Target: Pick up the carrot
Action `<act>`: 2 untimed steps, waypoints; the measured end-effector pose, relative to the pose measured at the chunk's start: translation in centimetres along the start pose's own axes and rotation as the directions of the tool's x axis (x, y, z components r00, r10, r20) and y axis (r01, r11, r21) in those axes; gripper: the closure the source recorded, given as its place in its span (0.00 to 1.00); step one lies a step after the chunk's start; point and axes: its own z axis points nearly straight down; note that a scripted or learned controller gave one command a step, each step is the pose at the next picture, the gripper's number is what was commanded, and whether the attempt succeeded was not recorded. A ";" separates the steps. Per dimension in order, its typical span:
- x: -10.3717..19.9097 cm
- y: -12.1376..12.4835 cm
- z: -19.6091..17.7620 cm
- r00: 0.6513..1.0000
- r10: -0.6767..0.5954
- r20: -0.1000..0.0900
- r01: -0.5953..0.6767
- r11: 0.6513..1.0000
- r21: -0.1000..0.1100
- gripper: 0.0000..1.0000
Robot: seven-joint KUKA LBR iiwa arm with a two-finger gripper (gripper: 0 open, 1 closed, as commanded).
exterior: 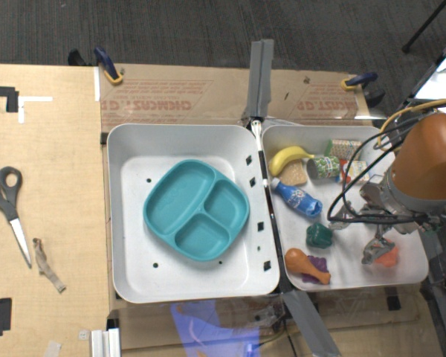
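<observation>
Orange carrot (387, 257) lies in the right bin (349, 274), near its front right corner, partly under the gripper (377, 248). Whether the gripper is open or clamped cannot be told. Teal divided plate (197, 210) sits in the left bin (126, 222). Banana (290, 157) and blue bottle (297, 199) lie apart from the carrot.

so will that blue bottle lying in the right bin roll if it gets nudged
Probably: the blue bottle lies on its side and looks round. It seems to be plastic, so it is likely light. The tan piece beside it could block it.
</observation>
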 end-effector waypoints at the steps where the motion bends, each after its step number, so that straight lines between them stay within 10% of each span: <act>1: 3.9 -2.9 -0.1 0.988 0.153 0.002 -0.153 0.988 0.003 0.00; 2: -4.1 4.5 0.1 0.985 0.172 0.000 -0.172 0.985 -0.001 0.00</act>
